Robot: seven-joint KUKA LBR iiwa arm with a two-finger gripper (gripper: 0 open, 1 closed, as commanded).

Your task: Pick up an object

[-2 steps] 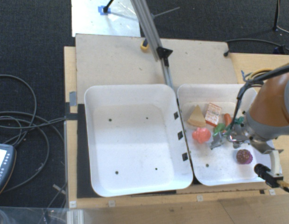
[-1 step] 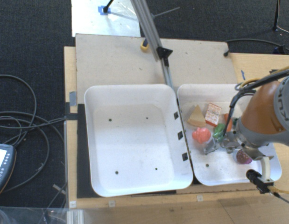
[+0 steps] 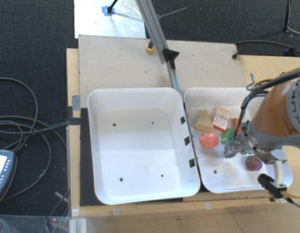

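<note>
Red, rounded tomato-like object (image 3: pixel 209 140) (smooth, glossy) in the right bin (image 3: pixel 222 184).

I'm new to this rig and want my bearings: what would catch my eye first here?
The arm, grey with an orange band, reaches in from the right, its hand down in the right bin. Small items cluster there: a tan wedge, a red-and-white packet, a pink ball and a dark purple one. The left bin lies alongside.
</note>
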